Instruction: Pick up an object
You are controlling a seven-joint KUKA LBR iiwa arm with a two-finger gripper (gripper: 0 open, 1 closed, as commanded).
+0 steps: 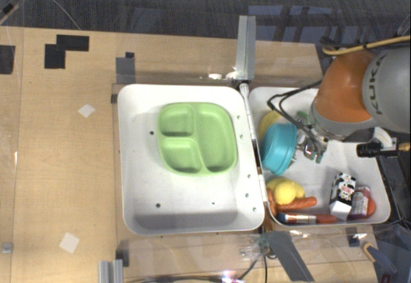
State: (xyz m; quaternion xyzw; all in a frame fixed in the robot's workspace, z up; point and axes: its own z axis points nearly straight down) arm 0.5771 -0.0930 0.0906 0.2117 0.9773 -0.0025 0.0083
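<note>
At centre right of the frame, the two-finger gripper [313,147] hangs beside the round teal plastic bowl [280,147], grip state impossible to tell, so the approach step seems underway; next comes closing on its rim.

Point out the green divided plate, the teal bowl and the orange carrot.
green divided plate [196,138]: camera view, centre ridge between compartments.
teal bowl [279,148]: camera view, outer side wall.
orange carrot [302,203]: camera view, middle of its length.

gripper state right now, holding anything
Gripper: cannot be told. It sits in the right bin beside the teal bowl.
</note>
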